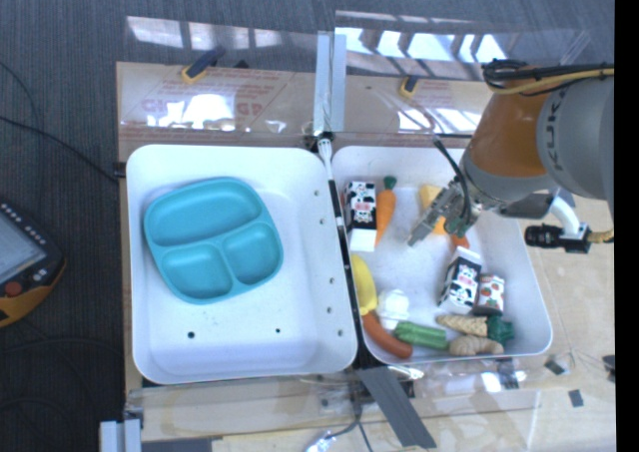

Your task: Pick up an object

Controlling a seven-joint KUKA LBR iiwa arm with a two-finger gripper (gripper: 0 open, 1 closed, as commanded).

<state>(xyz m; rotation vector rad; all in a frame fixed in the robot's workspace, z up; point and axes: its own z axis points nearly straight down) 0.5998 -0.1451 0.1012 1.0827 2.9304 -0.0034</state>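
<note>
Tool (431,223) low in right bin (534,290); finger state not discernible. Nearby carrot (383,209) likely light, rigid, slippery: best gripped mid-body.

Robotics lab. Evidence: industrial arm (544,136) over a wooden table (589,290) with two white bins (240,355), clear guard panels (230,76) at table's far edge, grey carpet (60,31), cables, control pendant (20,255) on floor.

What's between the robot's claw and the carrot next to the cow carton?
In the camera view, just bare white bin floor lies between the gripper and the carrot beside the cow carton.
</note>
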